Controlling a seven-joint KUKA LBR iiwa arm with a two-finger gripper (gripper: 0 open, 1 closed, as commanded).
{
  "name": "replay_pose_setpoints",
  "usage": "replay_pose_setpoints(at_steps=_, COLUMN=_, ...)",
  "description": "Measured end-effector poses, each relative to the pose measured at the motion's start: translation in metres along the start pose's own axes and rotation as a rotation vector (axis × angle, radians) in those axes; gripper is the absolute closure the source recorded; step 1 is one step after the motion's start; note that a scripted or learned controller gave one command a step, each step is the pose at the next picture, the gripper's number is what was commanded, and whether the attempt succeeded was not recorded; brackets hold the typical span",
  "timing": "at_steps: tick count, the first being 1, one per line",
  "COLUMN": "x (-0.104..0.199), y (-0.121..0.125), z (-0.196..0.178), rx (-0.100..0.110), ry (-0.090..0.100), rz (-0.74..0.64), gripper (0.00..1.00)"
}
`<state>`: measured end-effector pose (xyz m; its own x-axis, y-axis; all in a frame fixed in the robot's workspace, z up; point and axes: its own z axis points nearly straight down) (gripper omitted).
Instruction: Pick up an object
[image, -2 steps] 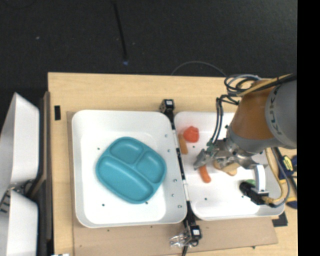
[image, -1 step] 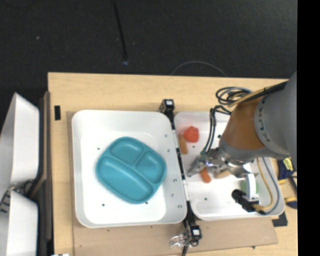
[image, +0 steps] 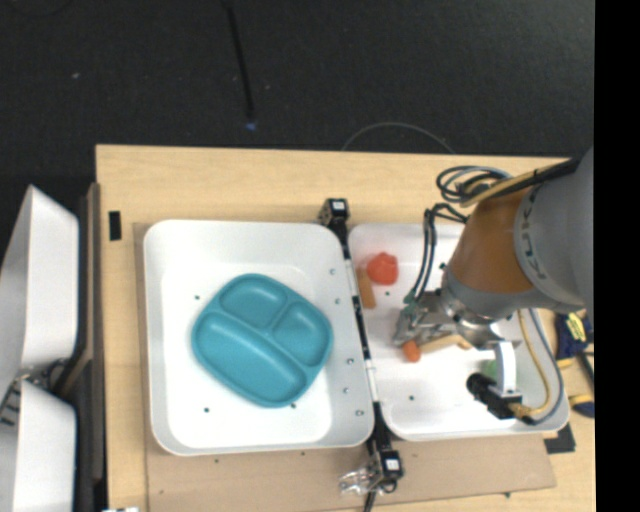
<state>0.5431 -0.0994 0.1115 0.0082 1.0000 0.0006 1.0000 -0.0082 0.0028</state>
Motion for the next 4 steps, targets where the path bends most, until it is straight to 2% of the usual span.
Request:
replay_pose_setpoints(at_steps=1, x=-0.003, y=0.011, z=-0.059, rx=-0.005, ry=-0.002, rz=-0.011, gripper=1.00)
replay_pose_setpoints(at_steps=3, x=-0.009, y=0.019, z=-0.144, rx=-0.002, ry=-0.001, rz=-0.012, gripper=1.00)
replay_pose_setpoints(at_steps=4, x=0.039, y=0.018, z=-0.145, rx=0.002, ry=0.001, rz=-0.015, gripper=1.00)
